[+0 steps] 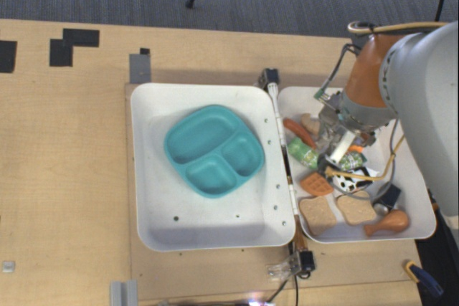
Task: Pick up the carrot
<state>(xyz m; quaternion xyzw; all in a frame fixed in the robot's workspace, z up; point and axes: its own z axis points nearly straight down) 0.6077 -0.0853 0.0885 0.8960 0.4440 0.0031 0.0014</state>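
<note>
I see the gripper (336, 147) low in the right bin (423, 222) — finger state I cannot tell. The carrot (300, 130) lies just left of it, near the divider.

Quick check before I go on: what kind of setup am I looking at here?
Probably a lab test bench for robot picking: two white bins on a wooden bench, toy food such as a carrot, and a teal divided plate.
</note>
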